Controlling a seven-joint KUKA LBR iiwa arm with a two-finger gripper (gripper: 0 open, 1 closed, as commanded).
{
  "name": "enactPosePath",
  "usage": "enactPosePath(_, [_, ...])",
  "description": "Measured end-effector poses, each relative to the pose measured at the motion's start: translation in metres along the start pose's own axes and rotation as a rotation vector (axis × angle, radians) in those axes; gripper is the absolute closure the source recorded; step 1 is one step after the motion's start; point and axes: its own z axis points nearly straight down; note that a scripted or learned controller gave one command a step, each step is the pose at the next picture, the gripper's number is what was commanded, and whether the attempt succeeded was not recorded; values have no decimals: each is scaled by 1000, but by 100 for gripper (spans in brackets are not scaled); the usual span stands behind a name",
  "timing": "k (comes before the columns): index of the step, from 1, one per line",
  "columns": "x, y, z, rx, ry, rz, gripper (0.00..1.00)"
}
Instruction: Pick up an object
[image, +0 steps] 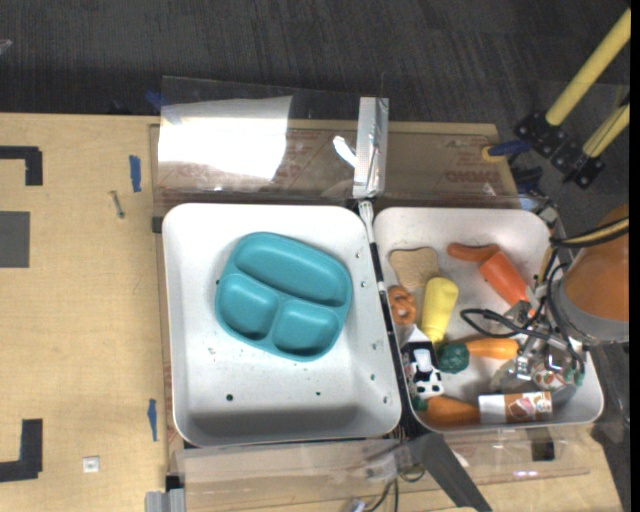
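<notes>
The gripper (535, 352) sits low in the right bin (520, 222) among glossy plastic toy food: a yellow bottle-shaped piece (438, 308), orange carrots (497, 272) and a labelled tube (515, 405) whose print is unreadable. Cables hide its tips. The left bin (195, 380) holds a smooth teal divided plate (283, 293).

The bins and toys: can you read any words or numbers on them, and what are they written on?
No text here can be read.
Small white tube in the right bin: red-brown label marks, too blurred to read.
Brown board behind the bins: faint print, too blurred to read.
Teal divided tray in the left bin: plain, no writing.
</notes>
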Motion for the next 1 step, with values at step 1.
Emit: enactPosePath(1, [0,1,-9,0,5,-3,100])
